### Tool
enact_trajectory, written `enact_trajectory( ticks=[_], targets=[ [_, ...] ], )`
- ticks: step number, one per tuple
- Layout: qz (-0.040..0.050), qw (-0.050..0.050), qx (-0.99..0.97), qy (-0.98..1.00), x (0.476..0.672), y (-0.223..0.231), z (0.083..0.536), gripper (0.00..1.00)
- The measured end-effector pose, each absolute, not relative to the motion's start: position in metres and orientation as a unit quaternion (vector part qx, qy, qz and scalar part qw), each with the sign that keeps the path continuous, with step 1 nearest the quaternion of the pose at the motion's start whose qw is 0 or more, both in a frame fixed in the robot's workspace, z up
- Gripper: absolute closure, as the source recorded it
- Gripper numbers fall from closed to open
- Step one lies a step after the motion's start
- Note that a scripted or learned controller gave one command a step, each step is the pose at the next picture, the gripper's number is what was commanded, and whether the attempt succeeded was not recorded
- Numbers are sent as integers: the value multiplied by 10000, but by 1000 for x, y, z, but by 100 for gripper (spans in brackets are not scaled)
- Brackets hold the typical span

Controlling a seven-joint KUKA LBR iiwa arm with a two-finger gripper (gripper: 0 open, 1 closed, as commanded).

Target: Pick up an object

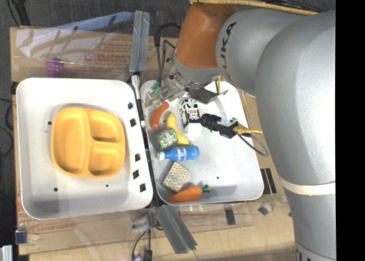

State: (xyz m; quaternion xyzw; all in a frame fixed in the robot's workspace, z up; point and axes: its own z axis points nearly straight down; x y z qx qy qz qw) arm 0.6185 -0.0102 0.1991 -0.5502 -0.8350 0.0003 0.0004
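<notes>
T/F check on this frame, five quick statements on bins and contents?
1. The yellow sectioned plastic tray lies in the left white bin. True.
2. The orange toy carrot lies in the left bin. False: it lies in the right white bin, near its front edge.
3. The blue bottle with a white cap lies on its side. True.
4. The yellow toy banana lies on the tray. False: it is in the right bin.
5. The arm's orange band is above the right bin's far end. True.
</notes>
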Motion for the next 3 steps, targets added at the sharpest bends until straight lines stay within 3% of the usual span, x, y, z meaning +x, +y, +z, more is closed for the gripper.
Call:
enact_trajectory(
  ticks=[1, 2, 3],
  targets=[
    [6, 6, -5505, -8348, 618, -11, 199, 0],
    [3, -4, -5366, -8438, 626, -77, 208, 0],
    [-4, -8, -4709, -8822, 594, -118, 112, 0]
  ],
)
